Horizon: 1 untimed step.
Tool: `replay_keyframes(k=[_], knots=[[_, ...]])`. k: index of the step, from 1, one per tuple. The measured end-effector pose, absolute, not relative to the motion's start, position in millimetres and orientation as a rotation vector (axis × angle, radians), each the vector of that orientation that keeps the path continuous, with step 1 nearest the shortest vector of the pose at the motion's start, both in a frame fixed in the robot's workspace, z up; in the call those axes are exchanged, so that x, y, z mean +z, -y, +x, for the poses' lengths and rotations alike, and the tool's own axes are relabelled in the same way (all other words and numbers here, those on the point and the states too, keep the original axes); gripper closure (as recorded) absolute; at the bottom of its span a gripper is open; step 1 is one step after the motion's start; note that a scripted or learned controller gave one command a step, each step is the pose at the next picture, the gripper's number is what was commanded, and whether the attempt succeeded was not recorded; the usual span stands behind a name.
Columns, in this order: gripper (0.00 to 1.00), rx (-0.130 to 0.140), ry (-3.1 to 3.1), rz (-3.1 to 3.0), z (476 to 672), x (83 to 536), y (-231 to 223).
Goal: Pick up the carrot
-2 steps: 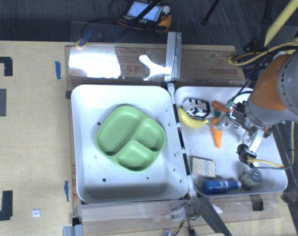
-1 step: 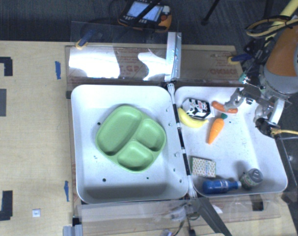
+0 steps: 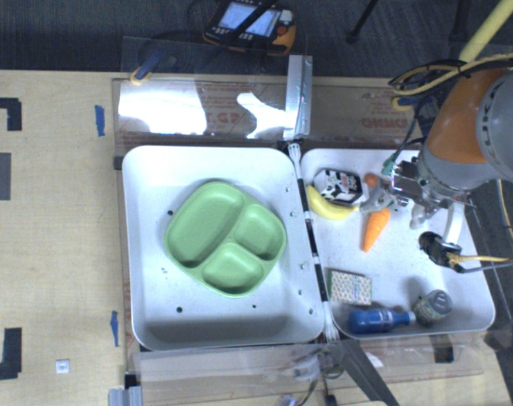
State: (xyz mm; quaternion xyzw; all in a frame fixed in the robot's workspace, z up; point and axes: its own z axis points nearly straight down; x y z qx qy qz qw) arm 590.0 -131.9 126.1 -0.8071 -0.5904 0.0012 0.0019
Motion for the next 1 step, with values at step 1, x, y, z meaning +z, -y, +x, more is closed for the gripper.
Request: replay_keyframes(k=[1], knots=[[0.00, -0.002, 2.073, -2.359, 595.1, 85.5, 142.5]])
